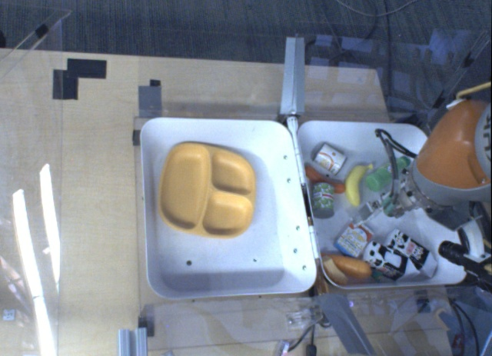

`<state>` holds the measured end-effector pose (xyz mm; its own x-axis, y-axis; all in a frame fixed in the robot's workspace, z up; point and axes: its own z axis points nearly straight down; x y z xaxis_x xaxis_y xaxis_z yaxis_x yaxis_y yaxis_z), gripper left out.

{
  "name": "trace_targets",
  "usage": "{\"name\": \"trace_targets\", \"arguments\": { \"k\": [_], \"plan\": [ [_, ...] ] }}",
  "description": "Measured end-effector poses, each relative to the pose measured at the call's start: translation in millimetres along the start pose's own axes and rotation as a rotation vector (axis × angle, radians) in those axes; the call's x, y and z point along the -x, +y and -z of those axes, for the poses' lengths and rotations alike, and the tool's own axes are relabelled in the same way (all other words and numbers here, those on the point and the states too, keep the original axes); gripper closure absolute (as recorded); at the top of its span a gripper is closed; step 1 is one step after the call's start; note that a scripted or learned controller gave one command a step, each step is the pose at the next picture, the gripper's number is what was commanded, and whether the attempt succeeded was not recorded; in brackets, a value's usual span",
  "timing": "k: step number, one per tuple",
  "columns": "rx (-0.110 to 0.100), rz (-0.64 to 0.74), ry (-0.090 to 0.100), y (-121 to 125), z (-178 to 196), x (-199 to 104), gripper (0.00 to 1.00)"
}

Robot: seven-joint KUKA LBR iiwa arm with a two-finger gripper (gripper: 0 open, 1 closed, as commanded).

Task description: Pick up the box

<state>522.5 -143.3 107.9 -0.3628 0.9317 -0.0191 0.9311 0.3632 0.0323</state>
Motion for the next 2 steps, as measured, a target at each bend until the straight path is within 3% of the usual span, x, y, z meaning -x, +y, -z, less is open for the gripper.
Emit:
{"name": "trace_targets", "arguments": {
  "k": [1,2],
  "plan": [
    [-0.006,0.097,0.003,-8,-12,-54,0.00],
    [0.002,0.099,0.007,-3,1,-55,1.00]
  ]
}}
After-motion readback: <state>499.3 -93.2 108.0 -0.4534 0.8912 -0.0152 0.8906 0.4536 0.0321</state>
